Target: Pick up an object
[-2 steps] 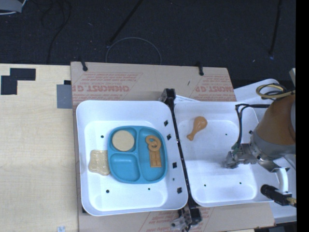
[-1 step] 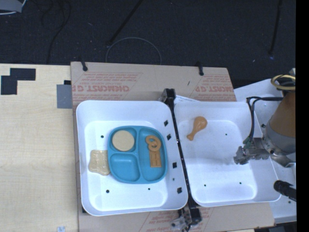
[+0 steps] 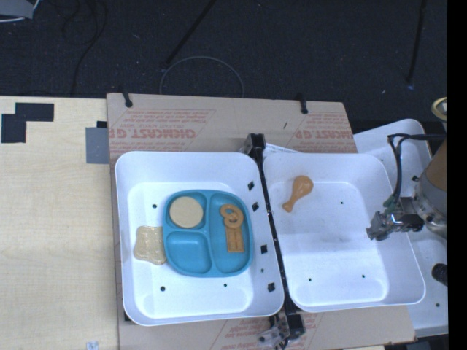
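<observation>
Gripper (image 3: 381, 224) at right bin (image 3: 350, 283) rim, nothing held; finger state unclear. Drumstick (image 3: 298, 192) nearest, likely target.

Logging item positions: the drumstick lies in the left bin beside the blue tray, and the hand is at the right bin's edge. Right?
Not quite. The camera view shows the drumstick in the right bin, alone; the blue tray is in the left bin. The hand is at the right bin's edge.

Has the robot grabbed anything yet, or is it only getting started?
Nothing looks picked up yet. The end effector sits at the right bin's right edge with no object seen in it. The drumstick-shaped toy lies alone in that bin. In the left bin, the blue tray keeps its pieces. Reaching, gripping and lifting all remain.
</observation>
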`<state>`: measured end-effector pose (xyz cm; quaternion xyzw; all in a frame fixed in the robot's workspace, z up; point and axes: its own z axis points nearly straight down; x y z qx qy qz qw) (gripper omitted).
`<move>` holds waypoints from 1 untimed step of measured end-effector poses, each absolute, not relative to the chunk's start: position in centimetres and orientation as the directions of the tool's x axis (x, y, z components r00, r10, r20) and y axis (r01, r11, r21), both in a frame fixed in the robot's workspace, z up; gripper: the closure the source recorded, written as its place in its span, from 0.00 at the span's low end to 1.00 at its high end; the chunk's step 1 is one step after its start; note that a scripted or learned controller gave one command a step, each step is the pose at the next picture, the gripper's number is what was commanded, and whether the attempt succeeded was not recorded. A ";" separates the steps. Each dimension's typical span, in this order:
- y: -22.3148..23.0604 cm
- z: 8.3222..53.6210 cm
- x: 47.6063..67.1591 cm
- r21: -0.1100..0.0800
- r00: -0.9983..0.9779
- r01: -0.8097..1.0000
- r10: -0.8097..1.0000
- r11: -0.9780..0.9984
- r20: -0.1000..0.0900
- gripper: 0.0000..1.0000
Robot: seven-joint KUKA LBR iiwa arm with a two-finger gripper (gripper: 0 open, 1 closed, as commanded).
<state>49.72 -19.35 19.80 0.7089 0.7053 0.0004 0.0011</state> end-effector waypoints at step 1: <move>-19.4 23.6 49.8 0.002 -0.001 1.000 1.000 0.001 -0.001 1.00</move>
